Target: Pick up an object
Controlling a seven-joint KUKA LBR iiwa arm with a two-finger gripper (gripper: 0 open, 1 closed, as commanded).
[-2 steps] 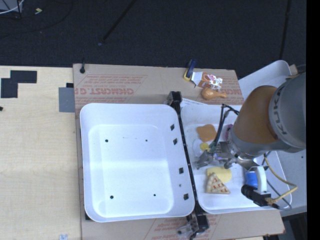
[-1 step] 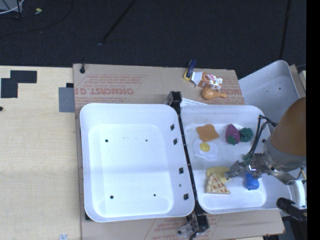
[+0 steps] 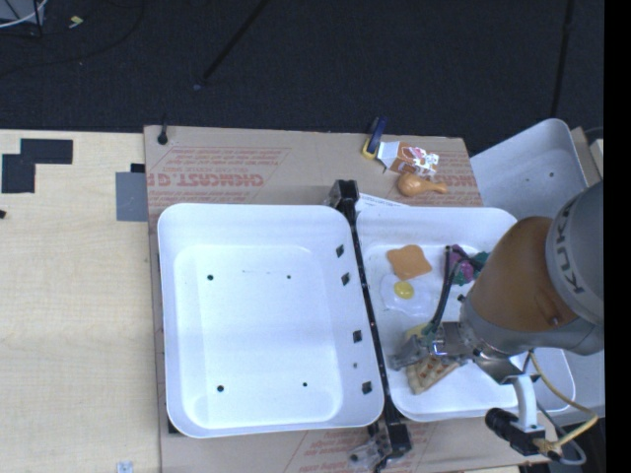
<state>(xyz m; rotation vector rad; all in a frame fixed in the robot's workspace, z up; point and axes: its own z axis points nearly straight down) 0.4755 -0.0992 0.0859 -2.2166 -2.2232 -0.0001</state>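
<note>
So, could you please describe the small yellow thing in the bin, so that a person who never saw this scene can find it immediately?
Take the right-hand white bin, the one the grey arm reaches into. Near its left wall lies a flat orange piece; the small yellow thing sits just below it in the picture, apart from the gripper. It is the only round, bright yellow item there, and smaller than its orange neighbour.

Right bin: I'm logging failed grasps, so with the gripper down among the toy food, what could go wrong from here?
1. The gripper sits at the waffle piece near the right bin's front wall, so it may push the piece against the wall instead of lifting it.
2. The fried egg and orange slice lie close by and could get knocked aside.
3. The arm hides part of the bin, so a slip may go unseen.
</note>
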